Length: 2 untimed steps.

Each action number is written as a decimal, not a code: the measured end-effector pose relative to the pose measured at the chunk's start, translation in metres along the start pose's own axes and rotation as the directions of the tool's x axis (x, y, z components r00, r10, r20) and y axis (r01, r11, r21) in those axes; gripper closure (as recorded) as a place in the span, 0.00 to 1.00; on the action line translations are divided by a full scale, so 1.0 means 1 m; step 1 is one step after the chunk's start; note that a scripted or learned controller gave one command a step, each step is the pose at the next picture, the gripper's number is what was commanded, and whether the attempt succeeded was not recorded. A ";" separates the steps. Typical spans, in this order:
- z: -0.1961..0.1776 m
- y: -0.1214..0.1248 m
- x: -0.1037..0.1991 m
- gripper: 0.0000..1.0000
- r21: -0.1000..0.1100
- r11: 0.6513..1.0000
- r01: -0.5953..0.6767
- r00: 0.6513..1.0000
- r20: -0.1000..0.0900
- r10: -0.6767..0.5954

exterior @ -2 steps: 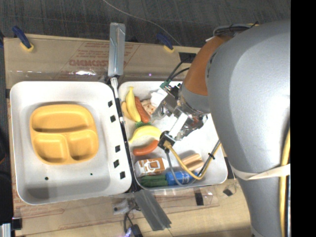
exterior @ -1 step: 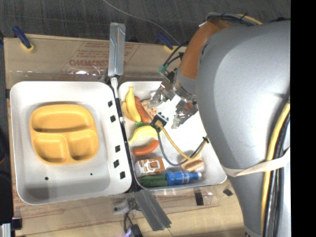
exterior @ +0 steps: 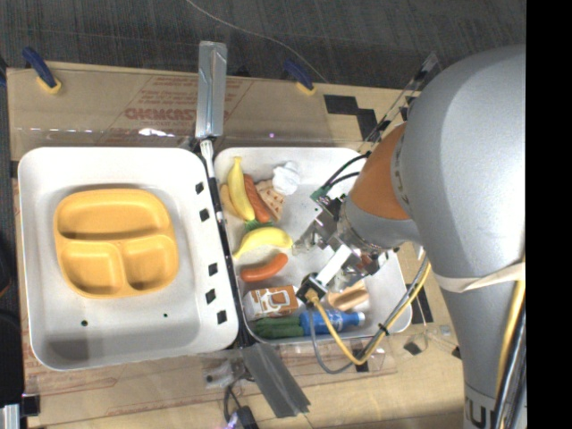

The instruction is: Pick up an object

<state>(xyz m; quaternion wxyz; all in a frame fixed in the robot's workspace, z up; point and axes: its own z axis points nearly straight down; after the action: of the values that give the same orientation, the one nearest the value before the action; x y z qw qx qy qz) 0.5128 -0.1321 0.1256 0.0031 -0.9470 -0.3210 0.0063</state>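
My own grey arm (exterior: 465, 195), with its orange band (exterior: 380, 181) above the wrist, covers most of the right-hand shallow white bin (exterior: 304, 161), so that bin's right wall and much of its floor are hidden from me. My gripper (exterior: 326, 271) hangs low over the middle of that bin, a clutter of black and white parts and yellow cable; I cannot tell whether it is released or clenched, and nothing shows between its tips. Just left of it lie a smooth yellow plastic banana (exterior: 264, 239) and, touching it below, a glossy orange-red sausage shape (exterior: 265, 265). Further up, by the bin's left wall, a second curved yellow banana (exterior: 234, 189) lies alongside a reddish sausage (exterior: 257, 199), with a crumpled white object (exterior: 285, 179) near them, too small to make out. At the near edge sit a small brown carton (exterior: 271, 301), a dark green cucumber-like piece (exterior: 279, 328) and a blue tube (exterior: 335, 320), partly under my gripper's cabling. The left-hand white bin (exterior: 54, 329) holds a matte yellow divided tray (exterior: 116, 239) with rounded compartments. Both bins rest on the cardboard-covered table (exterior: 116, 96).
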 end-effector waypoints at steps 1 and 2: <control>0.031 0.017 0.084 0.00 -0.004 0.982 -0.191 0.982 -0.007 0.191; 0.022 0.084 0.092 0.00 -0.005 0.987 -0.160 0.987 -0.008 0.160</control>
<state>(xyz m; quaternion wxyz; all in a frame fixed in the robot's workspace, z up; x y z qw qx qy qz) 0.6363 -0.1428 0.1016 0.0013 -0.9698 -0.2440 0.0023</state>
